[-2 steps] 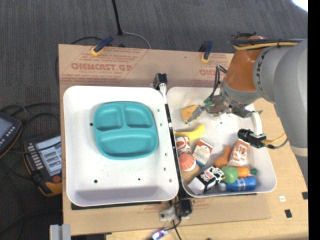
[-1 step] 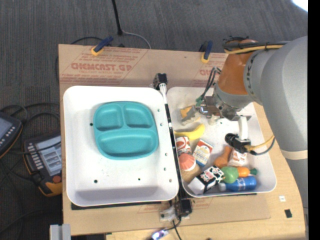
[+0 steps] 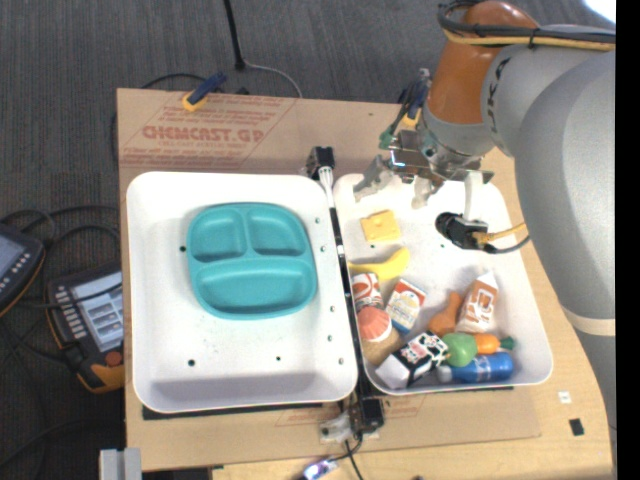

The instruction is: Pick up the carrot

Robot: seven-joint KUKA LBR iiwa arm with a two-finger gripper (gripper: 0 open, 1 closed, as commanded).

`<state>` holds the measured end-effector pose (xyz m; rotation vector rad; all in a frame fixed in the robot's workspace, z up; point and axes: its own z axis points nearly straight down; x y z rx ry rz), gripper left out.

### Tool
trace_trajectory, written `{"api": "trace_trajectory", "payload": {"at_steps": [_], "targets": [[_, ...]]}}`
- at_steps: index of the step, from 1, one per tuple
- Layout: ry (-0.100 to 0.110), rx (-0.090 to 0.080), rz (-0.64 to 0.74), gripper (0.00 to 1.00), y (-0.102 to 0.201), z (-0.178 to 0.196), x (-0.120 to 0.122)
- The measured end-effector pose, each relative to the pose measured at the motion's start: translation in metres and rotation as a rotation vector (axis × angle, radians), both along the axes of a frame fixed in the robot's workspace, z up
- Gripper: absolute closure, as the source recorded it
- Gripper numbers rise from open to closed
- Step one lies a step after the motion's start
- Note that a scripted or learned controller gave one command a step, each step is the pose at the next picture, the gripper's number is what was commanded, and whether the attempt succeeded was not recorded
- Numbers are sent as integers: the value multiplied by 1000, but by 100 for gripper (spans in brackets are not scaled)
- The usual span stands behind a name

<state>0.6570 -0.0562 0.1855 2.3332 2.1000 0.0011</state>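
Note:
The carrot [image 3: 446, 313], a short orange tapered piece, lies tilted in the right bin [image 3: 520, 268] among packed toy foods near its front. My gripper [image 3: 396, 188] hangs over the far end of that bin, above and just behind a yellow cheese slice [image 3: 380, 226]. Its two fingers are spread open with nothing between them. The carrot sits well in front of the gripper and a little to its right, wedged between a small milk carton [image 3: 405, 304] and a white bottle with an orange label [image 3: 481, 304].
A banana [image 3: 388, 263], a red-and-white can [image 3: 366, 290], a cow-print carton [image 3: 421, 353], a green ball [image 3: 460, 348] and a blue bottle [image 3: 482, 369] crowd the carrot. The left bin [image 3: 160, 348] holds a teal divided plate [image 3: 250, 258]. A black cable plug [image 3: 455, 228] dangles beside the gripper.

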Motion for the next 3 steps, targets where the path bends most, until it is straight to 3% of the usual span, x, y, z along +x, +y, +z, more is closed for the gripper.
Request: {"api": "trace_trajectory", "payload": {"at_steps": [1, 2, 3], "targets": [[5, 1, -200, 0, -2, -2, -108], [4, 1, -144, 0, 12, -2, -49], [4, 1, -144, 0, 11, -1, -49]]}}
